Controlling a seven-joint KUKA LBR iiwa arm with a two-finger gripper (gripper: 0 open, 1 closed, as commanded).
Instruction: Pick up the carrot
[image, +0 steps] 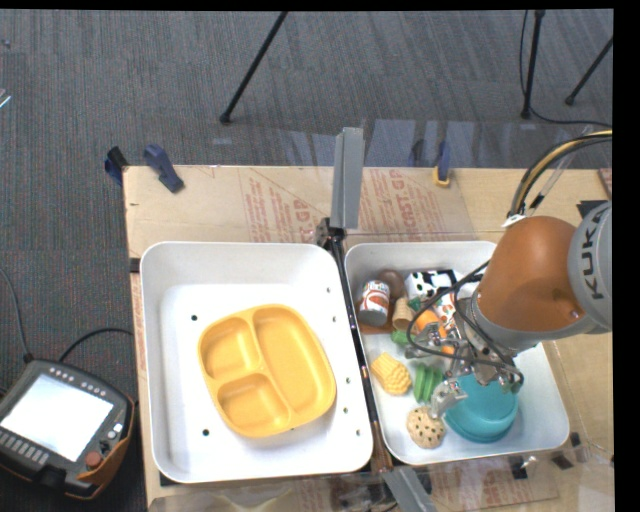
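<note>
Cookie (426, 428) and teal bowl (483, 412) are seen just below the gripper (452, 366), whose opening cannot be told. Just above-left, the carrot (430, 321) is wedged among toys; light, stiff, slippery plastic is judged, best taken mid-body.

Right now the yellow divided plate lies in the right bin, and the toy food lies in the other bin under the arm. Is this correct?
Not quite. The camera view shows the yellow divided plate in the left bin. The toy food, such as the corn and cookie, lies in the other, right bin, under the arm.
</note>
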